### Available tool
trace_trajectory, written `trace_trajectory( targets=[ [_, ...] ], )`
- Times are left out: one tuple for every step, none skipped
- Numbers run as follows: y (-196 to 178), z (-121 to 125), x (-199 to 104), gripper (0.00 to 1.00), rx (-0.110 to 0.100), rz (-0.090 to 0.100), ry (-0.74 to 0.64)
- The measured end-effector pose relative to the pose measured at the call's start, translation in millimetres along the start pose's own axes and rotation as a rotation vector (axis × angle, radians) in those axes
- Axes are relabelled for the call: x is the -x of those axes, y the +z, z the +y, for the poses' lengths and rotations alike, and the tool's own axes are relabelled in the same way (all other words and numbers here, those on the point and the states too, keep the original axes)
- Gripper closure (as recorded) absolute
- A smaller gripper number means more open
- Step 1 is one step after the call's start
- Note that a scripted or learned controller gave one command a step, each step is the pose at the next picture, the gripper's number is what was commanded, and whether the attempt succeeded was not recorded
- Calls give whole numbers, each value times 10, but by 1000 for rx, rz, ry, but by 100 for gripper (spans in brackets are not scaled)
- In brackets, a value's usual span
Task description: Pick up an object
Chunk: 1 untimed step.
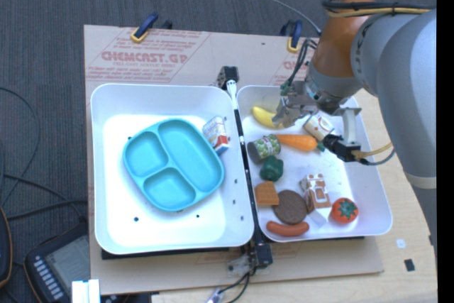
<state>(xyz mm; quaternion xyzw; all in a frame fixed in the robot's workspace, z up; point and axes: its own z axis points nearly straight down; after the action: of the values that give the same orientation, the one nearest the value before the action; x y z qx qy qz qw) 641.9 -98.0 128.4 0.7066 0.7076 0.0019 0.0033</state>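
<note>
The end effector [289, 112] hangs low over the right bin's [376, 220] far end between the banana [263, 116] and carrot [298, 142], nothing visibly grasped, so picking remains undone.

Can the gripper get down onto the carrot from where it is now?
Probably yes. The gripper hangs just above the carrot, which lies exposed in the right bin. The banana and green can sit close, so fingers may bump them.
</note>
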Motion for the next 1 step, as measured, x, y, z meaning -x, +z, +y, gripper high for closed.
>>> trace_trajectory(
  targets=[
    [3,-1,-1,0,-1,0,0]
  ],
)
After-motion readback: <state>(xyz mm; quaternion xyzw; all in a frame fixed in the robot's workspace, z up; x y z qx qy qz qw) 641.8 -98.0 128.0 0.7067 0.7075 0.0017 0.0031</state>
